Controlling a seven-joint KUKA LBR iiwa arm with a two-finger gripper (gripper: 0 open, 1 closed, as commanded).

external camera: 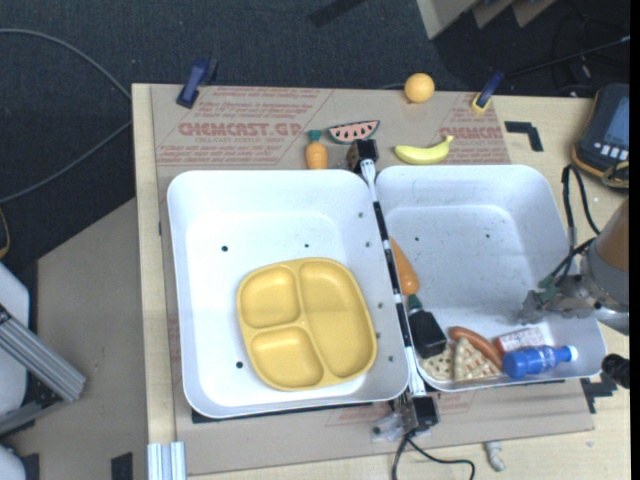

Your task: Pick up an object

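Note:
In the right bin (pixel 470 203), several toys lie along the near edge: a blue bottle (pixel 535 360) with a white label, a red sausage (pixel 478 343), and a tan waffle-patterned wedge (pixel 462 363). An orange carrot (pixel 403 266) rests against the bin's left wall. My gripper (pixel 545 304) hangs low at the right side of this bin, just beyond the bottle and apart from it. Nothing shows between its tips.
The left bin (pixel 210 218) holds a yellow divided plate (pixel 303 323). Behind the bins on the board lie a banana (pixel 422 151), a watermelon slice (pixel 355 130), a small orange piece (pixel 316 155) and an orange ball (pixel 420 88). A black clip (pixel 425 333) sits on the shared rim.

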